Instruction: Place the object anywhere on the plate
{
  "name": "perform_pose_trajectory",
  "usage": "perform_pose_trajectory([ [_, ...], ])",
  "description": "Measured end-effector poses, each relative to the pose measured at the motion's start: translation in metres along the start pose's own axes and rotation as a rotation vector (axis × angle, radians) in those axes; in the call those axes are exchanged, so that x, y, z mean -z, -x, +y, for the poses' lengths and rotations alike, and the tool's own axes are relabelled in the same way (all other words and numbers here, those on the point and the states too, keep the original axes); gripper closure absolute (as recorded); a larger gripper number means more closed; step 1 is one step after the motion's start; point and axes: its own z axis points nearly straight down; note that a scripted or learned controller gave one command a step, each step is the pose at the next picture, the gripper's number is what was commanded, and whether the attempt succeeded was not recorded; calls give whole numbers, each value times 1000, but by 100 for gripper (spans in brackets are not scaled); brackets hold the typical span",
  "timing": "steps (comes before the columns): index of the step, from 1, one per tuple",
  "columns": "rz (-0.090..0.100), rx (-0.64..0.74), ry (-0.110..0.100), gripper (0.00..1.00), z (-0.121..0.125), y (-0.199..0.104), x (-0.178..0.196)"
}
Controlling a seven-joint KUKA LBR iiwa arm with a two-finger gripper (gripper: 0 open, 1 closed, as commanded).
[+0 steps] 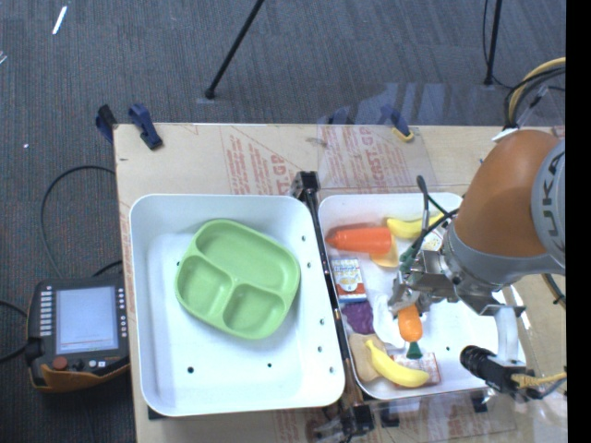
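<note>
A light green divided plate [238, 278] lies in the left white bin [157, 377]. My gripper [407, 305] is low over the middle of the right bin [452, 340], pointing down. A small orange carrot with a green tip [410, 327] sticks out just below the fingers, and its upper end is caught between them. The gripper is shut on this carrot. The orange-banded wrist [503, 201] hides the bin's right part.
The right bin also holds a large orange carrot [360, 239], a yellow banana [409, 227] at the back, a small printed box [348, 280], a purple piece [360, 317] and a second banana [399, 365] at the front. A pendant [81, 326] lies left of the bench.
</note>
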Motion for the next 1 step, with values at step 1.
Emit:
perform_pose_trajectory([
  [1, -2, 60, -6, 100, -14, -102, -51],
])
